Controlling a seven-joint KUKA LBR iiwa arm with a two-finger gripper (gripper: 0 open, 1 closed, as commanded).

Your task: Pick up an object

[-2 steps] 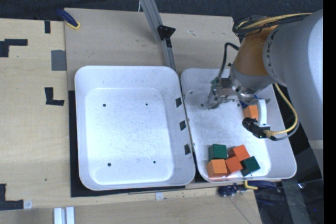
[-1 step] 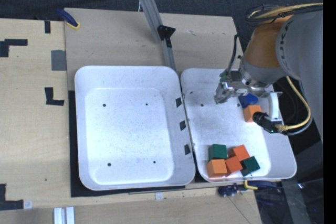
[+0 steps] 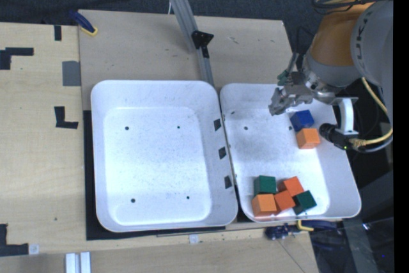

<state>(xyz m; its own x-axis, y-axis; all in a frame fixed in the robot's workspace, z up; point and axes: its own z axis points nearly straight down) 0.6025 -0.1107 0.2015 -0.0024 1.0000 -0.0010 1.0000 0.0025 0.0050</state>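
The arm [image 3: 348,35] reaches in from the right, grey with its orange band up high, and the hand [image 3: 281,102] hangs over the far part of the right bin [image 3: 255,137], its fingers pointing down toward the white floor. Whether those fingers are spread or closed, I cannot tell; they blur into one dark grey cluster from up here, and nothing shows between them. Just beside the hand, toward the right wall, sits a blue block [image 3: 301,119], and touching it on the near side an orange block [image 3: 308,138]. Down at the near end of the same bin there's a tight huddle: a green block [image 3: 264,185], an orange one [image 3: 265,203] right in front of it, another orange [image 3: 293,187] tilted next to that, a small orange piece [image 3: 284,201] wedged in the middle, and a dark green block [image 3: 305,201] at the right edge of the pile, all touching or nearly so. The left bin [image 3: 156,150] lies alongside, its rim meeting the right bin's rim. Both rest on the wooden counter [image 3: 38,137], and a grey metal bar [image 3: 179,3] slants down from the top toward the seam between the bins.
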